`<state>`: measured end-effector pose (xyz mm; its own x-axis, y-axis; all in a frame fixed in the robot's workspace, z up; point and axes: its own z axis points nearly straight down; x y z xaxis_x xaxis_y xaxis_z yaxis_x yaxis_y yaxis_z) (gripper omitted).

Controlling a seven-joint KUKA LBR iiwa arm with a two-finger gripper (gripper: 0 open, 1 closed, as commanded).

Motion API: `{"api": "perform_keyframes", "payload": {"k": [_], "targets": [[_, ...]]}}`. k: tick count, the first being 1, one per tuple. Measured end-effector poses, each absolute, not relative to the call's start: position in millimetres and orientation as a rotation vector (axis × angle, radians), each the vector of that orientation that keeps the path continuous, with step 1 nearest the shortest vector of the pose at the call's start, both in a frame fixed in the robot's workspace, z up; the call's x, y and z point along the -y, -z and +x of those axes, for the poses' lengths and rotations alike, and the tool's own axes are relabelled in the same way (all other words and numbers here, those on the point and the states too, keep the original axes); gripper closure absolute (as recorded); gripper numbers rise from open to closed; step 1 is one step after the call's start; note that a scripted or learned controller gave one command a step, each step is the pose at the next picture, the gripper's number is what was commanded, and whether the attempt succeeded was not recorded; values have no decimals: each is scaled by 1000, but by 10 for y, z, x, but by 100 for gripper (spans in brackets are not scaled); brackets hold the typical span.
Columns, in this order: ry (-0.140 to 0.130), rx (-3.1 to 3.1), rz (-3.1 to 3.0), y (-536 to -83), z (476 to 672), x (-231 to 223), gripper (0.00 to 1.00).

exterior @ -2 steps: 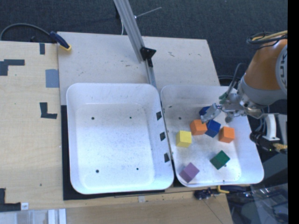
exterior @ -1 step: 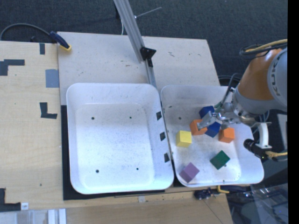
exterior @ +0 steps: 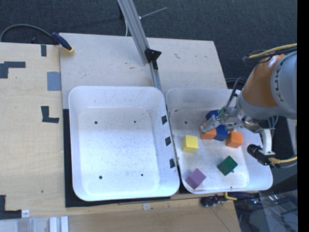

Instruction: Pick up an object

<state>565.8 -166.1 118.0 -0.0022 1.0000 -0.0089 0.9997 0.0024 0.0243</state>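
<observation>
Wooden bench [exterior: 29,129] carries two white bins. Gripper [exterior: 218,124] sits low in the right bin [exterior: 258,178] among crowded blue [exterior: 220,133] and orange blocks [exterior: 234,139]; finger state cannot be determined. Risk: neighbouring blocks jam the fingers, causing an empty grasp.

The grey arm [exterior: 270,91] reaches low into the right white bin [exterior: 256,180] among small coloured blocks: yellow [exterior: 190,143], purple [exterior: 195,178], green [exterior: 227,166], orange [exterior: 234,139].

Right bin [exterior: 176,129] holds five blocks [exterior: 190,143]; left bin [exterior: 77,129] sits beside it, walls touching; gripper [exterior: 218,124] over blocks.
</observation>
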Motion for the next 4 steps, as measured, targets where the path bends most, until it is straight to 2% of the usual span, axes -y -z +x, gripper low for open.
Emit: {"api": "perform_keyframes", "payload": {"k": [1, 2, 3, 4], "targets": [[-25, -2221, 2203, -1251, 5664, 1596, 100], [-4, -2223, 2216, -1826, 5666, 1494, 100], [-5, -2221, 2215, -2448, 5703, 1438, 100], [-3, -2222, 2218, -2794, 5712, 1434, 100]]}}
